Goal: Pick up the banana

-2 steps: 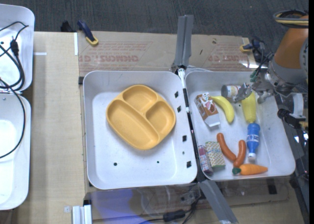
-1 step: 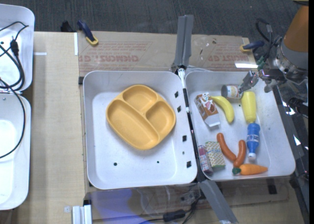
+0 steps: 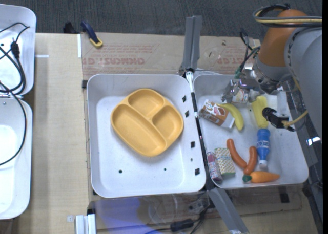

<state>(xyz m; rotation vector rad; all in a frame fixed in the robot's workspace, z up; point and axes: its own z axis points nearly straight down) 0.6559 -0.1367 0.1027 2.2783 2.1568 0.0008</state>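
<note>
banana (image 3: 235,115): lying in right bin (image 3: 294,146) | claw (image 3: 236,93): just above it, opening unclear, nothing visibly held

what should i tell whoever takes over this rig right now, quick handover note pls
Gripper: low over the far end of the right bin, near the banana's far tip; whether its fingers are open or shut cannot be made out.
Banana: lying in the right bin beside a brown packet, not lifted.
Also in that bin: yellow bottle, blue bottle, two sausages, carrot.
Left bin holds a yellow divided plate.
Done: approach. Left: grasp and lift the banana.
</note>
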